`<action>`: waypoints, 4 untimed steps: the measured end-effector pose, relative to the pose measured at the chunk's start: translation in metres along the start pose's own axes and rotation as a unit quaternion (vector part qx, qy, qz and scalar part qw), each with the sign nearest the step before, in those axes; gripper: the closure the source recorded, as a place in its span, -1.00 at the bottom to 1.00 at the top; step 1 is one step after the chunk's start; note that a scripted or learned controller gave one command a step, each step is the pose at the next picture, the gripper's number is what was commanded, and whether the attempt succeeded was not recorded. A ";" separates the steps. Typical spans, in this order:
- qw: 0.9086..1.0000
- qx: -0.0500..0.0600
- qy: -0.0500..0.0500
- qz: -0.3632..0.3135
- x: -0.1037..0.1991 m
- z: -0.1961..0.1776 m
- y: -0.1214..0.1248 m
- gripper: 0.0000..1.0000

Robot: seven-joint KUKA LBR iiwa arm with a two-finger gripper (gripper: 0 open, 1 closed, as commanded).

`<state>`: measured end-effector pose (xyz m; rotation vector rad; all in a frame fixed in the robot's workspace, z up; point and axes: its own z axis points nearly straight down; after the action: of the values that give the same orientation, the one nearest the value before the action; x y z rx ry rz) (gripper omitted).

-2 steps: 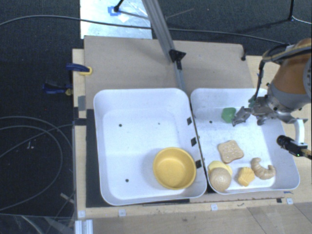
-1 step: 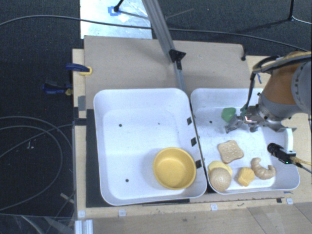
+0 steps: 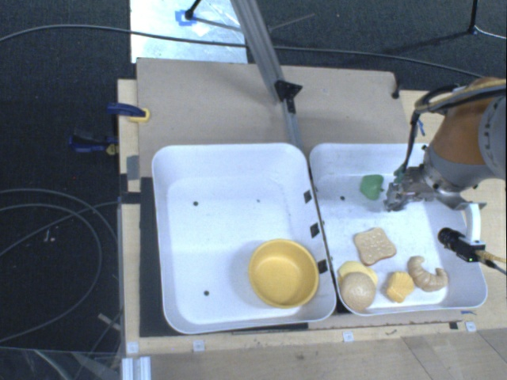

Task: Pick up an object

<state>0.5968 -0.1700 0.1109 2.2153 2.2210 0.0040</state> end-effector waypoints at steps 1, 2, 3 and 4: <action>1.000 -0.001 0.000 -0.002 0.000 -0.065 0.001 1.00; 1.000 -0.002 0.000 -0.002 0.000 -0.120 0.003 1.00; 1.000 0.000 0.000 -0.003 0.000 -0.145 0.005 1.00; 1.000 0.001 0.001 -0.004 0.045 -0.142 0.014 1.00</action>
<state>0.6097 -0.1246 0.2526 2.2096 2.2310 0.0035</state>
